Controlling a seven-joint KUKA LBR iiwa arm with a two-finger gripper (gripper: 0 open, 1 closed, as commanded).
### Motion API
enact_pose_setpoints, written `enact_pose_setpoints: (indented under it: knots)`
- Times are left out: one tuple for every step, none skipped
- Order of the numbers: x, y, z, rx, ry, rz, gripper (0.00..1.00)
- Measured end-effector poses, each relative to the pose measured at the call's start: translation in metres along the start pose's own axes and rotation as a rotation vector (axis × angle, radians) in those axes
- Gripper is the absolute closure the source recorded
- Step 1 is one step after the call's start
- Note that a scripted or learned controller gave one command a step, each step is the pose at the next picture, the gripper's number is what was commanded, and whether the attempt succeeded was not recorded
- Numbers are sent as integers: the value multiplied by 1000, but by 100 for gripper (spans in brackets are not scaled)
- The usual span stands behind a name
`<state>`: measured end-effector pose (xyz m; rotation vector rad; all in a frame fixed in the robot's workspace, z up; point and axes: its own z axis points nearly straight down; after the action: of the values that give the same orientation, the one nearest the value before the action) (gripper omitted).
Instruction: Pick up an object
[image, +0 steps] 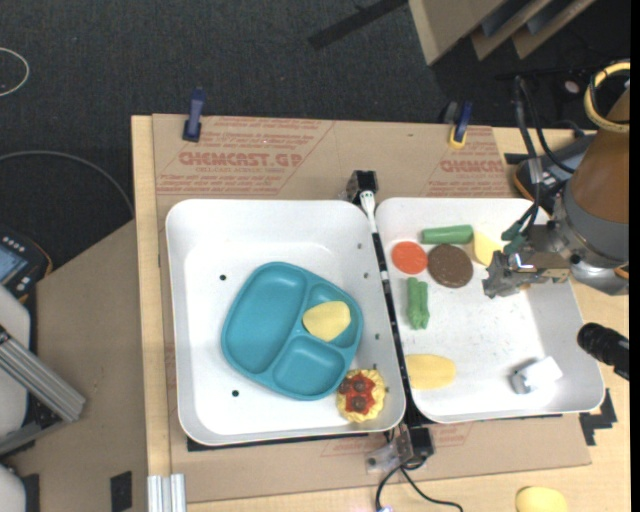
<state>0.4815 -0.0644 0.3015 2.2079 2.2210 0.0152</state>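
The right bin (490, 340) holds a green pod (446, 234), an orange disc (408, 257), a brown disc (450, 266), a pale yellow piece (486, 248), a green stick (417, 303), a yellow lump (431, 371) and a grey-white block (536, 376). My gripper (508, 275) hangs low over this bin's upper right part, just right of the brown disc and beside the pale yellow piece. Nothing visibly hangs from it. The left bin (190, 300) carries a blue divided tray (265, 320) with a yellow piece (327, 320) on it, and a red-and-yellow toy (361, 393) at the tray's lower corner.
A black divider (380, 270) runs between the bins. Blue clamps (193, 115) (459, 125) sit on the cardboard's far edge. A black part (605, 345) juts in at the right bin's right rim. Another yellow object (540, 498) lies off the bench, bottom right.
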Motion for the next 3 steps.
enact_pose_setpoints:
  knots:
    - [-55, 82, 66, 9, -4, 8, 100]
    - [13, 28, 75, 20, 4, 1, 100]
    - [79, 29, -5, 5, 2, -2, 100]
